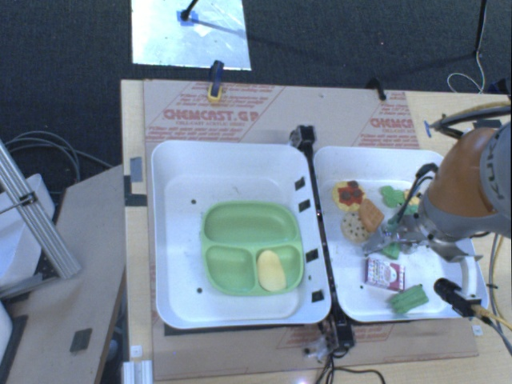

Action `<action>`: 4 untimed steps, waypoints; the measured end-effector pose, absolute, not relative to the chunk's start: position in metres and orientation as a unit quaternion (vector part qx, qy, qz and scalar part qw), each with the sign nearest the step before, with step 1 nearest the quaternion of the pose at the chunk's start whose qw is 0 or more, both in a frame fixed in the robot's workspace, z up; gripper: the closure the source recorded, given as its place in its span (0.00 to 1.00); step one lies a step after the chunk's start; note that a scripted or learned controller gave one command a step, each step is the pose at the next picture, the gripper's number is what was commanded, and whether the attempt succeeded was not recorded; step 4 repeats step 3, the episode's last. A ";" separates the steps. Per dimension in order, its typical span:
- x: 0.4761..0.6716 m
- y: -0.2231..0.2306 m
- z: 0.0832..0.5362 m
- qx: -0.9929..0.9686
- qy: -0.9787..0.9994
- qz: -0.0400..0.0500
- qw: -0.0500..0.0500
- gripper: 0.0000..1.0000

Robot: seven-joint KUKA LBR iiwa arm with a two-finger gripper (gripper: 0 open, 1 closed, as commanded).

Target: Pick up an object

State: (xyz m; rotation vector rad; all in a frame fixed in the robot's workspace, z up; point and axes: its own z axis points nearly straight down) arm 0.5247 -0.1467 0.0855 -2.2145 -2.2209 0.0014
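A tray (240,229) lies in the left bin (184,174); small items (362,214) lie in the right bin (352,302).

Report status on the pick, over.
Gripper low in right bin, grip unclear. Cracker, cookie alongside. Red packet below, crowded.

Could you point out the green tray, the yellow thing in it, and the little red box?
green tray (240,224), camera view, bare upper compartment.
yellow thing (271,270), camera view, its middle.
little red box (384,274), camera view, its top face.

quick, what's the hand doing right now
hand: low in the right bin, beside the orange cracker and round cookie; open or shut cannot be told, and nothing is visibly held.
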 end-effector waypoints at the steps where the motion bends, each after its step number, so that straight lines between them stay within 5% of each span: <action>1: 0.530 -0.082 0.268 -0.703 -0.711 -0.006 -0.006 0.00; 2: 0.517 0.077 0.378 -0.699 -0.715 -0.008 -0.003 0.00; 3: 0.490 0.016 0.256 -0.709 -0.705 0.004 0.003 0.00; 4: 0.490 0.016 0.256 -0.709 -0.705 0.004 0.003 0.00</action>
